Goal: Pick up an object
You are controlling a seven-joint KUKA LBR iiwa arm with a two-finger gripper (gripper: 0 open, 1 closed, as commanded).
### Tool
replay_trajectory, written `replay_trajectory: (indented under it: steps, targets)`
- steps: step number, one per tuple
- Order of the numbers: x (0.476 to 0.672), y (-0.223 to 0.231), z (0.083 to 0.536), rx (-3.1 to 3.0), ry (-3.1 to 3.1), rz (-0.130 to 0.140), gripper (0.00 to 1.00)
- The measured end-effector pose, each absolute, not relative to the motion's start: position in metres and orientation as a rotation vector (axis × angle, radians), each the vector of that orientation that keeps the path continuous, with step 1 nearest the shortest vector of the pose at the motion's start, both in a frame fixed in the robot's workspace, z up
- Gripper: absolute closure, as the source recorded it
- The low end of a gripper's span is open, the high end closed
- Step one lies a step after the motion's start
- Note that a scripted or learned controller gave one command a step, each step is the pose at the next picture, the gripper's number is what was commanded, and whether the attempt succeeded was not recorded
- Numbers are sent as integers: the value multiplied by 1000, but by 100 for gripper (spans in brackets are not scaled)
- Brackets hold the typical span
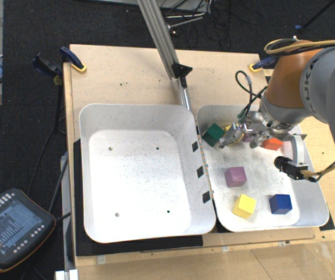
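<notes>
Several small blocks lie in the right bin: a green one at the back left, a purple one in the middle, a yellow one and a blue one near the front. An orange block sits partly hidden under the wrist. My gripper hangs low over the back of this bin, just right of the green block and left of the orange one. Its fingers are spread open with nothing between them.
The left bin stands beside the right one, their rims meeting near the middle. A slanted metal pole comes down to the bins' back junction. A teach pendant lies at the lower left, off the bench.
</notes>
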State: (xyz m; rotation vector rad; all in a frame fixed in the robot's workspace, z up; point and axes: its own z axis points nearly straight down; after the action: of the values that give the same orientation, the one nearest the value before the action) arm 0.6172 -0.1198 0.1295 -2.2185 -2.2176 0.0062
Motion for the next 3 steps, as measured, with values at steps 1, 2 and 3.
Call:
replay_trajectory:
  steps: [1,2,3]
  targets:
    - [616,-119,93,-2219,-2219,4,0]
    - [618,-119,106,-2223,-2221,-1,100]
    - [615,-119,169,-2224,-2227,-6,100]
